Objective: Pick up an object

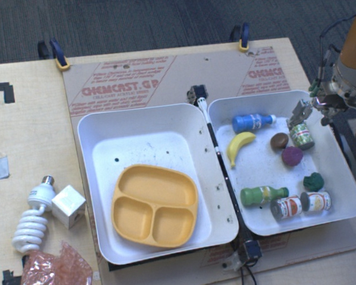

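Observation:
The right bin [339,152] holds a blue bottle [252,122], a yellow banana [239,146], a brown ball [280,140], a magenta ball [292,155], a green bottle [264,194], a dark green lump [313,181] and two lying cans [286,207] [317,201]. A small green-labelled can [301,136] stands upright near the bin's far right wall. My gripper [302,114] hangs just above and behind that can, reaching in from the right edge. Whether it touches the can is unclear.
The left bin [99,179] holds a yellow compartment tray [154,205]. Left of the bins lie a spiral light bulb [32,219], a white cube [68,205] and a crumpled pinkish bag [50,284]. Cables and a clamp [199,94] sit between the bins.

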Controlling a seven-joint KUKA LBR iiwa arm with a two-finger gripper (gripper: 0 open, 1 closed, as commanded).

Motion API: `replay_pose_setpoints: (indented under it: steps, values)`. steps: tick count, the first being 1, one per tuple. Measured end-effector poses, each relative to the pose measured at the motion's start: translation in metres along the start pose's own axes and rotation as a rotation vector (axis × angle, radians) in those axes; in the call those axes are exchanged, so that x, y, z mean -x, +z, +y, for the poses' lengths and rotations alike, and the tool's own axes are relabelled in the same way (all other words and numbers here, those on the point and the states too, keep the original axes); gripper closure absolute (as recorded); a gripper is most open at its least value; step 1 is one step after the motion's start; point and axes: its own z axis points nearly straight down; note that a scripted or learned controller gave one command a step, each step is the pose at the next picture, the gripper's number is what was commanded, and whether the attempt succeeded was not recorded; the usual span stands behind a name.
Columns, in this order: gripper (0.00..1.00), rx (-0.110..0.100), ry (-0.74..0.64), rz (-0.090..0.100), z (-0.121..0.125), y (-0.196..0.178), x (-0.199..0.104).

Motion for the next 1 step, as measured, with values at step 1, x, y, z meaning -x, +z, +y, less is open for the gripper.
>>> replay_pose_setpoints:
  steps: [1]
  values:
    - [0.0, -0.001, -0.002, 0.005, -0.0354, 0.1038, 0.0099]
